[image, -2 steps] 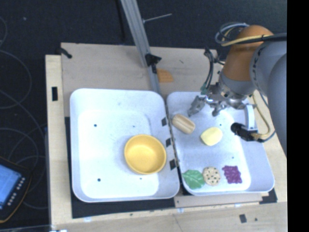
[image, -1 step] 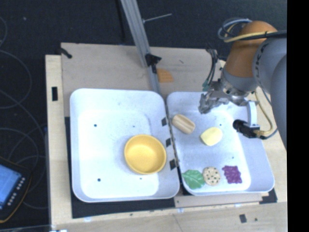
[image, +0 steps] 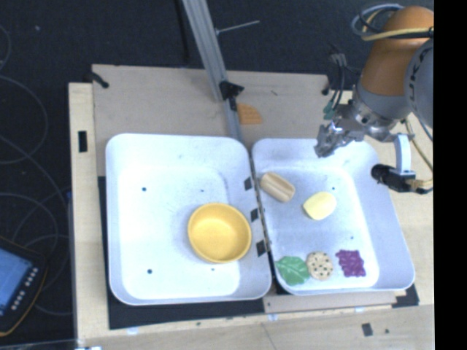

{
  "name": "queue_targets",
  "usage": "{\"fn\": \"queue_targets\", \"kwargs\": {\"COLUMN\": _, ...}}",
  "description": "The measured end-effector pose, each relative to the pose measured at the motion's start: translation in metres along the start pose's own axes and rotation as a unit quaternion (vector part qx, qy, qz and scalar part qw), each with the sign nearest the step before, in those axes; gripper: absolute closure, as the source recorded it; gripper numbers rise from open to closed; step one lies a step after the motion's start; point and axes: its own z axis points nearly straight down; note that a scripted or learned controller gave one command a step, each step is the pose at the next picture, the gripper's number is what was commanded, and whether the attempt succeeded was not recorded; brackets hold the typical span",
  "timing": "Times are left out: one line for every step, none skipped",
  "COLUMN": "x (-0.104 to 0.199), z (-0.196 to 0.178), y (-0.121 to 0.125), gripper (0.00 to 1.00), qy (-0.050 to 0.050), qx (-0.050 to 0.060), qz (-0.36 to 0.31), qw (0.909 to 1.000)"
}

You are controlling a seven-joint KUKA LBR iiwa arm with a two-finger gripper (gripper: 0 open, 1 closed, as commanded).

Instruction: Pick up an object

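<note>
My gripper point(image: 326, 145) hangs over the far edge of the right bin point(image: 379, 217), with nothing visible between its fingers. In that bin lie a tan wooden cylinder point(image: 277, 187) near the left wall, a pale yellow lemon-like piece point(image: 319, 205) in the middle, and along the front a green leaf point(image: 292, 269), a round cookie point(image: 319, 265) and a purple grape cluster point(image: 351, 262). A yellow bowl point(image: 219, 232) sits upright in the left bin point(image: 146, 195), near its right front.
A grey metal post point(image: 208, 49) slants up from between the bins at the back. An orange tag point(image: 249, 114) lies on the bench behind the bins. A black fitting point(image: 394, 177) sits at the right bin's right rim.
</note>
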Motion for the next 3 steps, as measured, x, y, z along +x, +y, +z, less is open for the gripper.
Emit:
{"fn": "queue_targets", "kwargs": {"x": -0.001, "z": -0.018, "y": 0.001, "gripper": 1.0, "qy": 0.001, "qx": 0.002, "qz": -0.002, "qw": 1.0}}
{"fn": "queue_targets", "kwargs": {"x": 0.048, "z": -0.009, "y": 0.006, "gripper": 1.0, "qy": 0.001, "qx": 0.004, "qz": -0.004, "qw": 1.0}}
{"fn": "queue_targets", "kwargs": {"x": 0.096, "z": -0.001, "y": 0.012, "gripper": 1.0, "qy": 0.001, "qx": 0.004, "qz": -0.004, "qw": 1.0}}
